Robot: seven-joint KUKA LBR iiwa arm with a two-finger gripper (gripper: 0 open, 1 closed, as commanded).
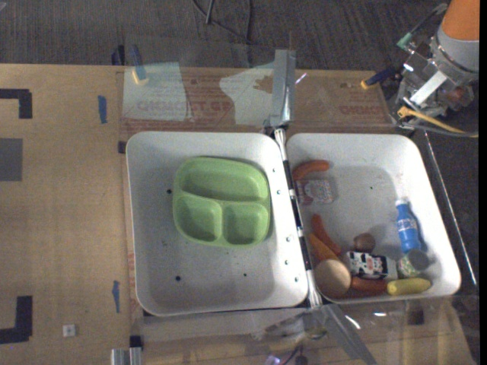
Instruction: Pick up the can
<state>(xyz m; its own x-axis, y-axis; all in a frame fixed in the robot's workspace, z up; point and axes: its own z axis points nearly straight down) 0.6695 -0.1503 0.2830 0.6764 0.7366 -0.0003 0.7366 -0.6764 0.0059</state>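
Note:
The can [316, 191], short with a pale pink and white label, lies on its side in the right bin [380, 154], near that bin's upper left and just below a red sausage [310, 169]. My gripper [421, 97] hangs at the view's top right, beyond the right bin's far right corner and well away from the can. Nothing shows between it and the bench.
The left bin [152, 265] bears a green sectioned plate [222, 201]. Low in the right bin lie an orange carrot [325, 236], an egg [332, 277], a black-and-white carton [367, 265], a blue bottle [408, 226], a yellow piece [409, 285] and a small grey round thing [415, 262].

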